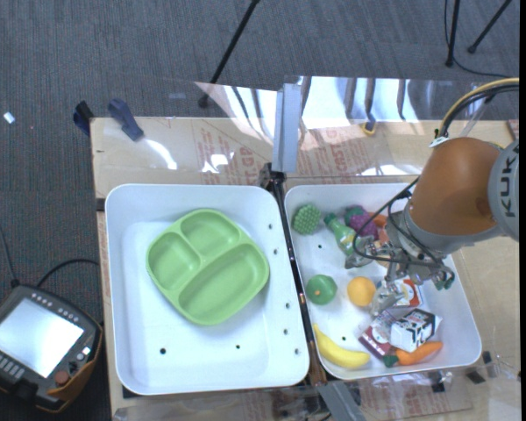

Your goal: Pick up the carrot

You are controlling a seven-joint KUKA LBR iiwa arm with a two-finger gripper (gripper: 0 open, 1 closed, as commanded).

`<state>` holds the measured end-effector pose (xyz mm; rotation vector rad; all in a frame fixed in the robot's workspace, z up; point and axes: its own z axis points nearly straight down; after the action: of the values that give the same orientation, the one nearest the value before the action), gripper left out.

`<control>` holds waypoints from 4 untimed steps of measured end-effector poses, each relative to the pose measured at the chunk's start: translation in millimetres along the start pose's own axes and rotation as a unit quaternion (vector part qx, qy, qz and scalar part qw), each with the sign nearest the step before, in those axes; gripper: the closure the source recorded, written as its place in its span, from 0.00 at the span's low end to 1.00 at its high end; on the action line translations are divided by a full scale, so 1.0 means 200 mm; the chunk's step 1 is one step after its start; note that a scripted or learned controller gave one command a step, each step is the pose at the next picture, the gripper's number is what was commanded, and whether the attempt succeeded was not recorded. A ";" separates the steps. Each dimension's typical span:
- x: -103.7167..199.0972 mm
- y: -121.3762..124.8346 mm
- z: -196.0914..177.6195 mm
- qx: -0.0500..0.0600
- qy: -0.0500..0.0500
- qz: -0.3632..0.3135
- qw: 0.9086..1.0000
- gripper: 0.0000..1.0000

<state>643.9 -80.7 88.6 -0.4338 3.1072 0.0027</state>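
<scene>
Bench (184,152): two white bins side by side.

Left bin (131,235): one green divided plate (208,266), lying at its centre.

Right bin (460,323): toy food, crowded.
- Carrot (420,353): orange, lying flat at 5 o'clock in the bin, touching the carton (414,328) just above it. Nothing grips it.
- Carton: white with black marks, at 11 o'clock from the carrot.
- Banana (338,349): yellow, at 7 o'clock, against the near wall.
- Orange (361,291): centre of the bin.
- Lime (321,288): at 9 o'clock from the orange.
- Spiky green ball (306,219): at 11 o'clock.

Arm (460,187): orange band over the bin's 2 o'clock part.
Claw (393,295): low over the centre, just beside the orange, apart from the carrot; whether it is open or closed cannot be told.
</scene>
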 end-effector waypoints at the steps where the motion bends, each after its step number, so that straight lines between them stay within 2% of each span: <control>1: 0.43 -0.19 0.00 -0.001 0.004 0.029 1.000 0.00; 2: 0.04 0.02 0.00 0.002 -0.004 0.063 0.998 0.00; 3: 0.32 -0.12 -0.13 -0.004 0.011 0.038 0.999 0.00; 4: 0.19 -0.20 -0.23 0.004 -0.008 -0.007 1.000 0.00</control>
<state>617.5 -128.8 134.8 -0.4526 3.0881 -0.0074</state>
